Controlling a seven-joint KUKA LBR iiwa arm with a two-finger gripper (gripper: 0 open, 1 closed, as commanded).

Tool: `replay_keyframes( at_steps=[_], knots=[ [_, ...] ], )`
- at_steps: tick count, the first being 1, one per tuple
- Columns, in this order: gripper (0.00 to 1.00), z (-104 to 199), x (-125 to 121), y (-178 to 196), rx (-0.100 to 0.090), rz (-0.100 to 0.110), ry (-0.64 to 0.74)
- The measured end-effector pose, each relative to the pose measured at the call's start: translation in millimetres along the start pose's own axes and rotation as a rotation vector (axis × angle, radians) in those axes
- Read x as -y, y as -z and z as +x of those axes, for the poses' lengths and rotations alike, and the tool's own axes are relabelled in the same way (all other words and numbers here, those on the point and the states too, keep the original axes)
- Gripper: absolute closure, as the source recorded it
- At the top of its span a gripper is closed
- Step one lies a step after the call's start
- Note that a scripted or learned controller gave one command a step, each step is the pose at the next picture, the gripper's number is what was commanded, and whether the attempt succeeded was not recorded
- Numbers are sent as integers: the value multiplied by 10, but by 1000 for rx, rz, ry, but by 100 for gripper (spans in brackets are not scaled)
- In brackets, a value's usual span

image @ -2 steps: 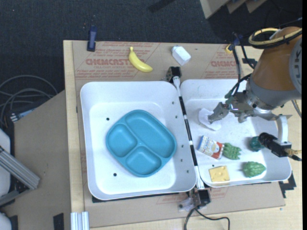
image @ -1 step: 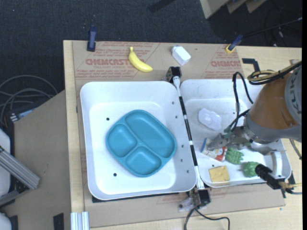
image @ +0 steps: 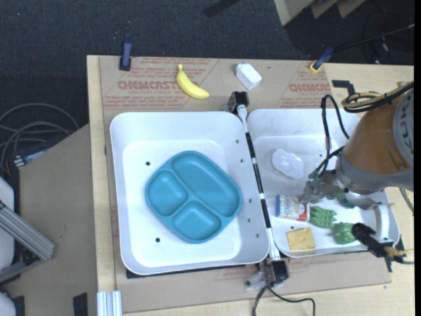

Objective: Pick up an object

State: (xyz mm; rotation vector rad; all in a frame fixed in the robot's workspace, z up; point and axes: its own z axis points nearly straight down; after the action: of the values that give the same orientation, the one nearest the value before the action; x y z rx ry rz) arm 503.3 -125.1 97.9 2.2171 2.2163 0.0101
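At the near edge of the right bin (image: 263,125) lies a yellow block like a piece of cheese or sponge (image: 302,239), and just beside it, more to the right, a green toy (image: 344,232) with a bumpy surface. A second green piece (image: 321,216) lies a little farther back, touching or almost touching the first one. To the left of it, close to the wall between the two bins, is a small flat packet with red, white and blue print (image: 291,208). The gripper (image: 314,191) is low over this group of things, directly above the packet and the green piece; its fingers are dark and mixed with the shadow, so I cannot tell how the jaws stand, and I see nothing clearly between them. The grey arm with the orange band (image: 375,147) comes in from the right and covers the right part of this bin, with black cables around it. Farther back in the same bin is a pale, half-transparent object (image: 287,162), well apart from the other things. In the left bin (image: 125,137) a blue plate with three compartments (image: 192,195) lies in the middle, turned at a slant. Behind the bins, on the cardboard bench top (image: 99,176), there is a yellow banana (image: 191,84) and a small white block (image: 248,76), both outside the bins, and a blue clamp (image: 125,52) at the far left edge.
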Motion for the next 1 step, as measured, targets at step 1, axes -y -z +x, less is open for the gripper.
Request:
replay_keyframes(
  at_steps=[1],
  knots=[
    [0,-3,1,0,1,0,-1]
  ],
)
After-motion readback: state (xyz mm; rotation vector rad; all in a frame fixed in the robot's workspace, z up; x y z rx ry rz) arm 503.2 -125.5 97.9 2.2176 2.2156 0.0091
